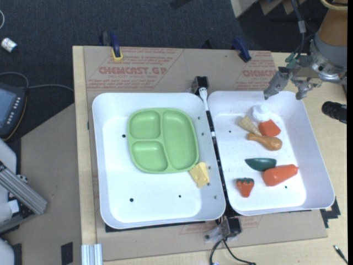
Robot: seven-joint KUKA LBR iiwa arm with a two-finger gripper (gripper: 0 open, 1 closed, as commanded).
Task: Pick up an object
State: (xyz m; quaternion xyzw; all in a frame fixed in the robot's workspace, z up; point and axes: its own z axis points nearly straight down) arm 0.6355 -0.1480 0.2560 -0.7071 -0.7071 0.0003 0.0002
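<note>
While the gripper [287,88] hangs spread, the carrot [279,174] lies orange, tapered.

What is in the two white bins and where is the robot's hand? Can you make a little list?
left bin: green plate with three sections, yellow cheese beside its lower right corner
right bin: ice cream cone, chicken leg, carrot, strawberry, dark green pod, orange block
gripper: above the right bin's far edge, fingers spread, nothing between them
</note>
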